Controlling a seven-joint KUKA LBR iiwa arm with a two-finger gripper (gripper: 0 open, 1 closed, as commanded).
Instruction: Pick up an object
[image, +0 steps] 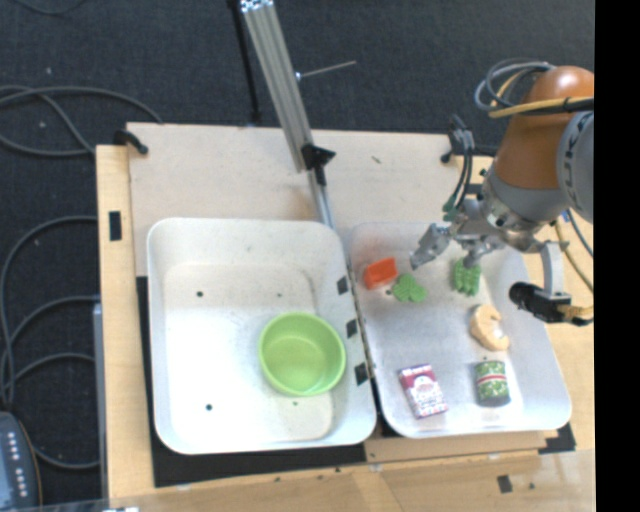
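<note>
My gripper (446, 254) hangs over the far part of the right bin (540, 350), its two fingers spread apart and open, with nothing between them. One fingertip points toward an orange block (380, 272) and a small green piece (408, 290) by the bin's left wall. The other fingertip sits just above a green ridged toy (465, 276). Nearer the front lie a beige curved piece (488, 327), a small green can (491, 383) and a red-and-white box (423, 390).
The left bin (190, 300) holds a light green bowl (302, 354) near its right wall. A slanted metal pole (290, 100) rises from the ridge between the bins at the back. Black cables (545, 298) hang off the arm at the right bin's far right.
</note>
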